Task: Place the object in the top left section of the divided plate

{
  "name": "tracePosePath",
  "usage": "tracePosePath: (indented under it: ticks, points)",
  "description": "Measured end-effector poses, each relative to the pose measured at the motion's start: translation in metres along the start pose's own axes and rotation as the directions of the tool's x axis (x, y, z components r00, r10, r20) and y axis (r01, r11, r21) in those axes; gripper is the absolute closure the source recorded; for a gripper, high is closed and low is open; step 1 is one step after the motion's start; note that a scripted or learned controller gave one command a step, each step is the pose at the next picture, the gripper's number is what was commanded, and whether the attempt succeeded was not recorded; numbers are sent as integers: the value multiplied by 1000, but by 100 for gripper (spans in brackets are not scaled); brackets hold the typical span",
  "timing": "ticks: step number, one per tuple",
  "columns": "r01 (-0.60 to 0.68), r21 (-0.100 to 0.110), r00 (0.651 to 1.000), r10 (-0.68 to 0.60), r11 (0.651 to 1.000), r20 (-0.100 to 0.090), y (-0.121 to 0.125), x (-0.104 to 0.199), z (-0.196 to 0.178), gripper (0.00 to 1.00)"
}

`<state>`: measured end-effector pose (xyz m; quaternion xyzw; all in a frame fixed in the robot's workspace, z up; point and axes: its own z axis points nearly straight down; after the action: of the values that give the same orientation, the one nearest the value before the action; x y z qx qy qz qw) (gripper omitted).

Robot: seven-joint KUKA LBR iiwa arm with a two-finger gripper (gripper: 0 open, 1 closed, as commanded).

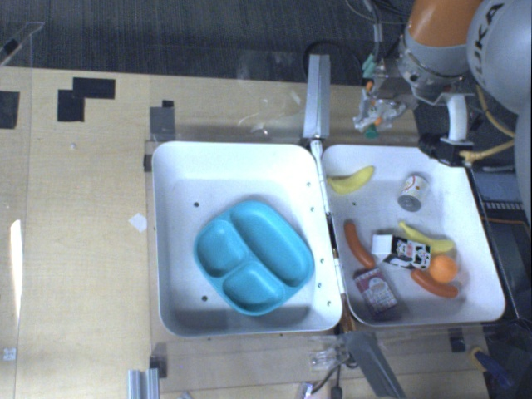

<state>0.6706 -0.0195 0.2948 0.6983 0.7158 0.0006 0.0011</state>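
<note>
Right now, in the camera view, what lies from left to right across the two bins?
Blue divided plastic plate in the left white bin → yellow banana → small white can → round orange fruit near the right white bin edge.

- You see a sky-blue divided plate (pixel 253 256) in the plain white left bin (pixel 179 181).
- Your right bin (pixel 474 223) is white too, holding a yellow banana (pixel 352 179) and a second yellow banana (pixel 428 237).
- Look for two reddish-orange sausages (pixel 359 244) (pixel 434 283) and an orange ball (pixel 444 268).
- You have a white and grey can (pixel 412 191) and a dark packet (pixel 376 290) with red markings.
- Your table (pixel 83 223) is pale wood with black shapes (pixel 83 96).
- Your arm (pixel 465 23) shows grey with an orange band.
</note>
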Motion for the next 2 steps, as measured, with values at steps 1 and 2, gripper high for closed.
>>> tracePosePath:
  ticks: [1, 2]
  points:
    - [-67, -5, 998, 67, 998, -1, -80, 15, -96, 100]
    - [-67, -5, 998, 67, 998, -1, -80, 15, -96, 0]
